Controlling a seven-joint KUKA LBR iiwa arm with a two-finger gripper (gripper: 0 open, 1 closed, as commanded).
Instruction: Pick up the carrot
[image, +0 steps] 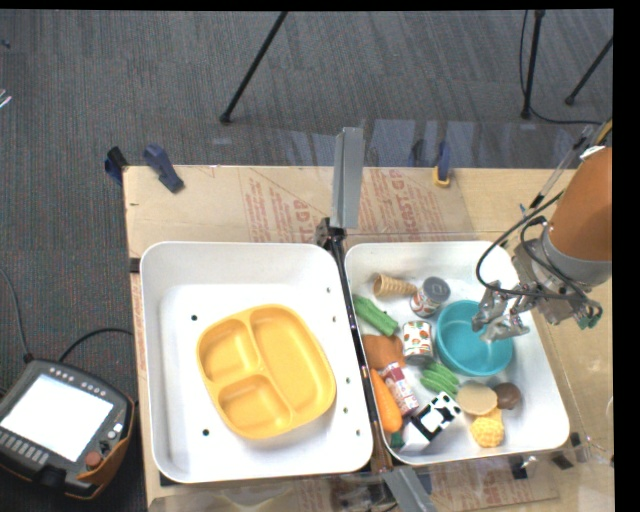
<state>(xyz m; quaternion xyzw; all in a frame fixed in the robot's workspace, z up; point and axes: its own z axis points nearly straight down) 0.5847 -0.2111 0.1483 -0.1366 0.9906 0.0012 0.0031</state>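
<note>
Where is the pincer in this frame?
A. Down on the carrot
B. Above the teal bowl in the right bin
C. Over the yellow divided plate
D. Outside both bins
B. The pincer hangs over the teal bowl in the right bin; the carrot lies apart, by that bin's left wall.

A yellow divided plate (265, 371) is lying in the left bin (165, 300). In the right bin (552, 400), a teal bowl (462, 345) is sitting near two small cans (417, 338), an ice cream cone (394, 286), green vegetables (375, 316), a corn cob (487, 431) and a black-and-white block (436, 414). A handheld tablet (58, 423) is resting on the floor at lower left.
</note>
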